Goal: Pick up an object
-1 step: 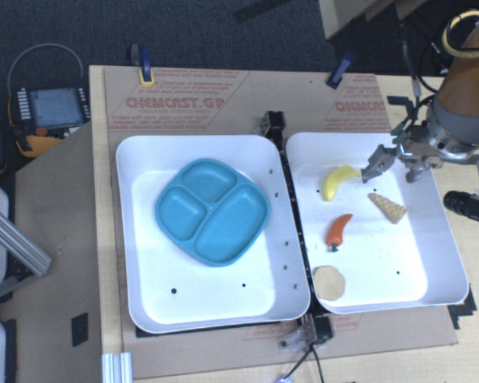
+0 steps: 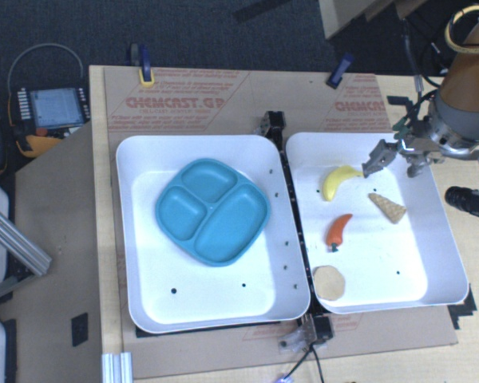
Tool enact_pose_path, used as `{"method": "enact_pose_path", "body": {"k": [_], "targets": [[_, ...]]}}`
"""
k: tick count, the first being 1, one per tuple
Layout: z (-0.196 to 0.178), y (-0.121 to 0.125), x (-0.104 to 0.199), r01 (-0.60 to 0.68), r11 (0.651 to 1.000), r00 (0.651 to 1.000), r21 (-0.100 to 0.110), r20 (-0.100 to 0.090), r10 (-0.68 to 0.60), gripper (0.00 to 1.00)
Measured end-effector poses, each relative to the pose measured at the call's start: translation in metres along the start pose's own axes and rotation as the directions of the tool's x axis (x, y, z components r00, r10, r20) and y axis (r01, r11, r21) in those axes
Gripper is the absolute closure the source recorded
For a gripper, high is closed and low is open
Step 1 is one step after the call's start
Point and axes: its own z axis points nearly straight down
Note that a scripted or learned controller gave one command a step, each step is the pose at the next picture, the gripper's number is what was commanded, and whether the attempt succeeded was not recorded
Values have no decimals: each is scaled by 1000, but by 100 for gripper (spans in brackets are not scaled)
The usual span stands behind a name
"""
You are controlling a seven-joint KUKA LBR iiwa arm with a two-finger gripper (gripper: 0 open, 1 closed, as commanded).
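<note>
Camera view: I see the gripper (image 2: 395, 156) hovering over the right bin (image 2: 431, 290), its jaws spread and holding nothing, one dark finger (image 2: 377, 159) just beside the tip of the banana (image 2: 338, 182). I judge this to be the approach step; next I must centre the jaws across the banana and descend. The banana is smooth, curved and yellow. Near it lie a glossy tapered orange pepper (image 2: 338, 230), a tan bread wedge (image 2: 388, 207) and a flat round cracker (image 2: 329, 282). The left bin (image 2: 144, 294) holds a moulded blue plate (image 2: 213, 211) with three compartments.
</note>
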Motion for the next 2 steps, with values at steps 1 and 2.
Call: {"method": "enact_pose_path", "body": {"k": [1,2], "targets": [[42,2,-1,0,1000,1000,3,0,0,0],[84,-2,1,-1,1000,1000,3,-1,1,0]]}}
